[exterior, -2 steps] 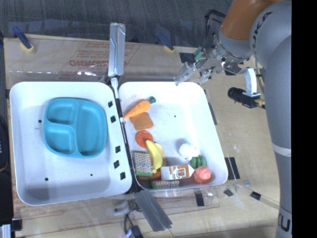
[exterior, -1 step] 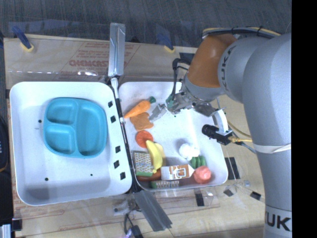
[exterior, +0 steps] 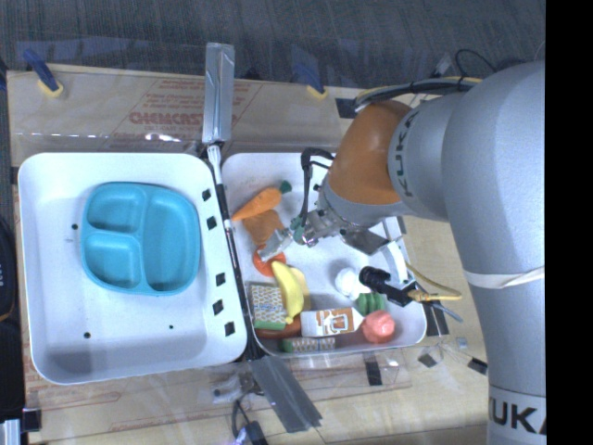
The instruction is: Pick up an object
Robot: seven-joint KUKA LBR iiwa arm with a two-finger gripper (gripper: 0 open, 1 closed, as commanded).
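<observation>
We see the pickable objects crowded in the right bin (exterior: 243, 170). A carrot (exterior: 257, 203) with a green top lies slanted near the upper left wall. Below it a yellow banana (exterior: 291, 287) curves downward, touching a small grater-like mesh piece (exterior: 267, 300). A white carton (exterior: 331, 322) with orange print lies flat along the bottom wall, just beside a red tomato-like ball (exterior: 378, 325). A green piece (exterior: 371, 302) sits above them, near a white rounded item (exterior: 347, 281).
</observation>
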